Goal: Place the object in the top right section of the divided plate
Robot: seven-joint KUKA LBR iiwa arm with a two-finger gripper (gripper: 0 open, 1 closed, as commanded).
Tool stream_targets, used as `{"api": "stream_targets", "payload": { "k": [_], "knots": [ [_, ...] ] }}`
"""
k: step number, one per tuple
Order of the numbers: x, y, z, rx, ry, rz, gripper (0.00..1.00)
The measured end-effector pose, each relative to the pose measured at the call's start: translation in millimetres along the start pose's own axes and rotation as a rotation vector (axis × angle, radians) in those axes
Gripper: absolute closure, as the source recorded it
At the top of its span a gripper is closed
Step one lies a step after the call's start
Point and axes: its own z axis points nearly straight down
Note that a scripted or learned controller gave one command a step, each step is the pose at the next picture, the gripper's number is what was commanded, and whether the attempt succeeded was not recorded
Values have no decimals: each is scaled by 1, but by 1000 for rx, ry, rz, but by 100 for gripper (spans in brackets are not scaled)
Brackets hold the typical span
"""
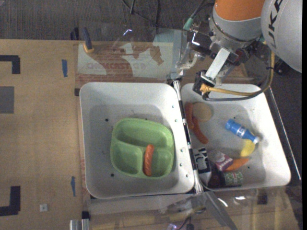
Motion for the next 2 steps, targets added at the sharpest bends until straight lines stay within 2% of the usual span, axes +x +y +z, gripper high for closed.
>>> {"api": "stream_targets", "payload": {
  "k": [1, 2],
  "knots": [
    [3, 46, -51, -1, 0, 3, 0],
    [-71, 34, 24, 1, -1, -390, 0]
  ]
}}
